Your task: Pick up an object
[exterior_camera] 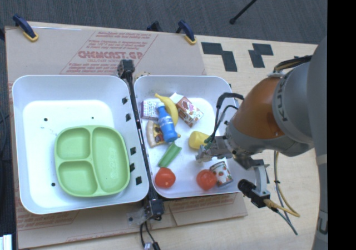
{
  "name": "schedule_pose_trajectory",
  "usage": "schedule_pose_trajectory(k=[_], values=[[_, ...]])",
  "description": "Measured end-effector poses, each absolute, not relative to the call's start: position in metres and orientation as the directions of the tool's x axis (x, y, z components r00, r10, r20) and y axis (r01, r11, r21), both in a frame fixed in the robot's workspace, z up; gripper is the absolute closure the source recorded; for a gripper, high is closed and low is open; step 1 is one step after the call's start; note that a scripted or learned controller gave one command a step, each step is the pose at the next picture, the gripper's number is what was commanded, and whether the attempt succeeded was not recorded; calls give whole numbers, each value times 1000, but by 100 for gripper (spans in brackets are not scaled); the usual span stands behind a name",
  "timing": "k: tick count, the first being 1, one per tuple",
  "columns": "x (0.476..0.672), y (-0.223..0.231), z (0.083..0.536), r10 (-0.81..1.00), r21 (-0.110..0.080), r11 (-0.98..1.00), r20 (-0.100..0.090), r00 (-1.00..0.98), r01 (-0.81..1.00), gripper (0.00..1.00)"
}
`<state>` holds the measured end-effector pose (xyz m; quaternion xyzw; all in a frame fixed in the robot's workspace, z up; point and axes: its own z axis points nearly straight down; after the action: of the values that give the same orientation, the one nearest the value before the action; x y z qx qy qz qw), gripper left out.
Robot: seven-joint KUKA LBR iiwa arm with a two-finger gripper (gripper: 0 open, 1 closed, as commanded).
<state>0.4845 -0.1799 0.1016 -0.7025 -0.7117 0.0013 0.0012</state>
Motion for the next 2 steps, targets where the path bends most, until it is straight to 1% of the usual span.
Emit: schedule_pose_trajectory(k=[1, 2], values=[[477, -212, 211, 1000, 2, 4, -2, -4, 1000, 100], [541, -211, 237, 1000, 2, 5, -1, -5, 1000, 100]])
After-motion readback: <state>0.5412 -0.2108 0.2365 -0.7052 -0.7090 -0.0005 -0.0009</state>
